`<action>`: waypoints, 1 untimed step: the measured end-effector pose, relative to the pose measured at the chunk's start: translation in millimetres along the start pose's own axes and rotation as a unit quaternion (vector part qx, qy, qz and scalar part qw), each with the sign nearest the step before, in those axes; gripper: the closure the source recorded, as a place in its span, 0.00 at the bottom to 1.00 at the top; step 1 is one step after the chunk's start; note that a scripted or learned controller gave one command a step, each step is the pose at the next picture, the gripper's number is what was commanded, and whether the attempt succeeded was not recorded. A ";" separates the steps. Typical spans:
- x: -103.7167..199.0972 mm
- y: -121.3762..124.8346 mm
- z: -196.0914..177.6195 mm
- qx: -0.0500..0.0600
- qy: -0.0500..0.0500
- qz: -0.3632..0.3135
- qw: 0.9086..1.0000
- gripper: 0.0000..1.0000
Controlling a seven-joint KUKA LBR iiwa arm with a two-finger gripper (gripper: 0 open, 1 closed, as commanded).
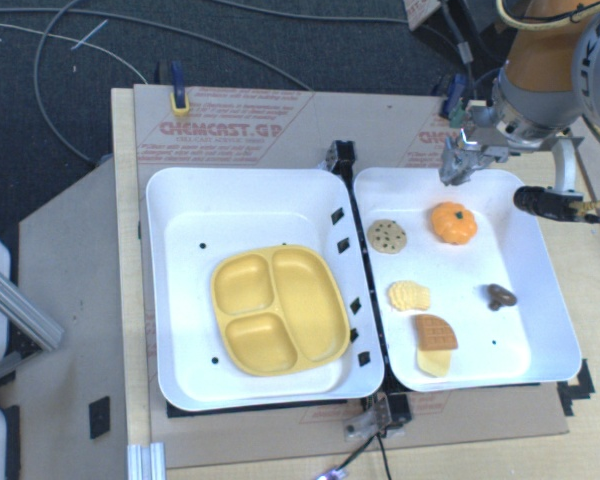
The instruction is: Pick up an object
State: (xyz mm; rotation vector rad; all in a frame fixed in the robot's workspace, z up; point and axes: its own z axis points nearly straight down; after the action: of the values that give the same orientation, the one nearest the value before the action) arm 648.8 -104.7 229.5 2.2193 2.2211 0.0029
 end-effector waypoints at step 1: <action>52.8 -29.7 4.7 0.003 0.001 -0.002 1.000 1.00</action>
State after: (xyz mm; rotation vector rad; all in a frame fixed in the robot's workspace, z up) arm 619.1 -52.0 224.7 2.2202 2.2295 -0.0019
